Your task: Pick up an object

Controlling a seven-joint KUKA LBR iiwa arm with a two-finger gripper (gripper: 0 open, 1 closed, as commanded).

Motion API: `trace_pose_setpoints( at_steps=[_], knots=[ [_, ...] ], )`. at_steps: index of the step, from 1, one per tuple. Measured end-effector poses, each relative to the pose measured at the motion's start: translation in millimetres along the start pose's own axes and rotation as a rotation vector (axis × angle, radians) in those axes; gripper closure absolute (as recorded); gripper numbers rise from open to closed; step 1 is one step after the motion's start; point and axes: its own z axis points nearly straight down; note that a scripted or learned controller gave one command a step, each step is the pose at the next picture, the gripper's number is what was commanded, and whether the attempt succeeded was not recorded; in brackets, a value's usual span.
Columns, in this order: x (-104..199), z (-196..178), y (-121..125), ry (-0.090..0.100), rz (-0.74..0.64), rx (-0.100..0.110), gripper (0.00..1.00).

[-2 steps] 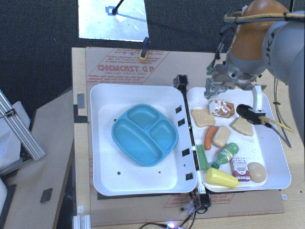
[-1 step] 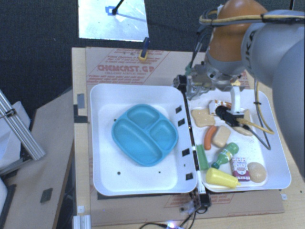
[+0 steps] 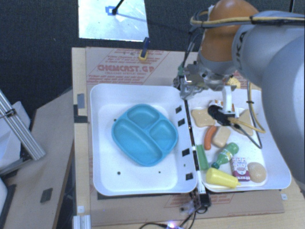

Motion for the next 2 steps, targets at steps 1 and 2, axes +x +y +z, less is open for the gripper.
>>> trace_pose_setpoints(
  at_steps=[1,2],
  knots=[
    [12.5,-12.2,-9.3,0.001,0.0,0.0,1.0],
    [-1.0,-6.0,3.3,-0.001,0.007,-0.001,1.0]
  ],
)
